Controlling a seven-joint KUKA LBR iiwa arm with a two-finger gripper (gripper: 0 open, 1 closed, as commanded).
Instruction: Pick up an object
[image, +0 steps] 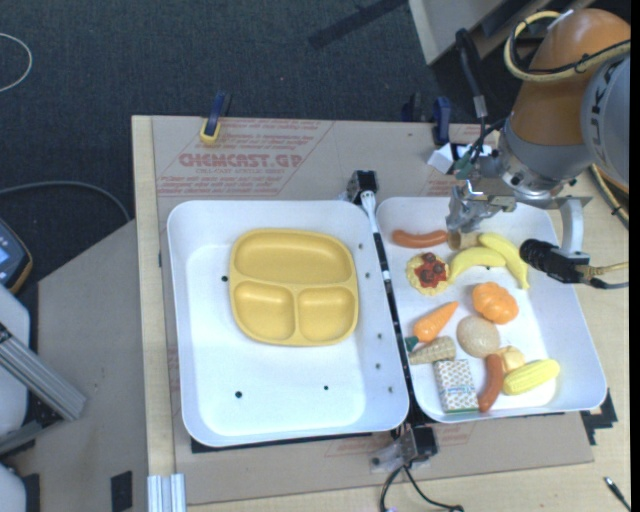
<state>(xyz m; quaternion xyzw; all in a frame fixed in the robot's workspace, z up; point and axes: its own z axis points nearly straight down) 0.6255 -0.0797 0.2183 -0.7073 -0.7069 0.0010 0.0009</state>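
My gripper (462, 228) hangs low over the back of the right bin (580, 335). It is just right of a red sausage (418, 238) and at the stem end of a yellow banana (492, 256). I see nothing lifted off the bin floor. Below them lie a small round pizza (429, 272), an orange (495, 302), a carrot (436, 321), a pale bun (478, 336), a corn cob (531, 376), a second sausage (491, 383), a small carton (456, 385) and a cracker (432, 351).
The left bin (200, 350) holds a yellow divided plate (295, 285). A raised divider (385, 290) runs between the two bins. A black cable and fitting (550, 260) hang by the arm at the right bin's back right.
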